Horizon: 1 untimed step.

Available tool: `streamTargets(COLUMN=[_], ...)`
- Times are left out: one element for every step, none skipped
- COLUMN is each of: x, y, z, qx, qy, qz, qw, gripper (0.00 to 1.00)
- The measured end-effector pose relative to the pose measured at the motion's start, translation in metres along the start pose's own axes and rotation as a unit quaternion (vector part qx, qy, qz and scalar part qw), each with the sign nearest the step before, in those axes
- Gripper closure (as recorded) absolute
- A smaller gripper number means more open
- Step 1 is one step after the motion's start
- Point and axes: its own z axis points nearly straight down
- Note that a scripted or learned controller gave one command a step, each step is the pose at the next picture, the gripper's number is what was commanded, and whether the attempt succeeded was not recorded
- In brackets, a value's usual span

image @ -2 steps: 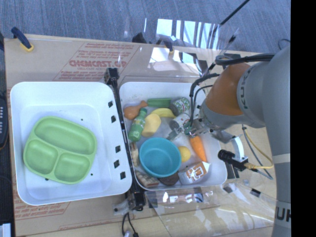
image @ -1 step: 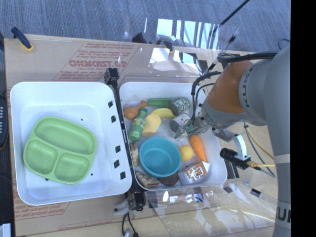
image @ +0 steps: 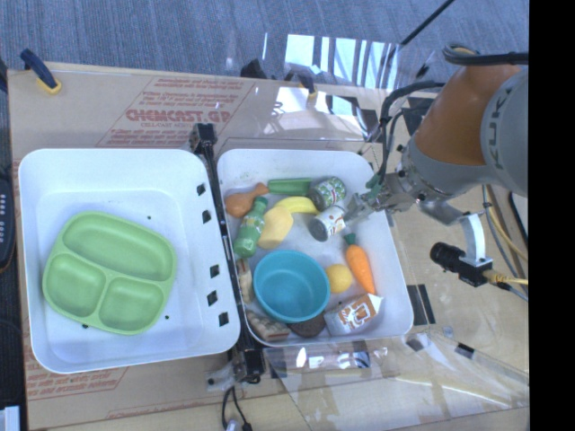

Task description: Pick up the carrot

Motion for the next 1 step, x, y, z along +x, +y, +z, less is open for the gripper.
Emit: streamTargets(x=[0.0009], y=[-0.0022], z=[0.0053], qx=[0.005], qy=[0.002], qz=[0.000], qw=[1.0000], gripper=[0.00])
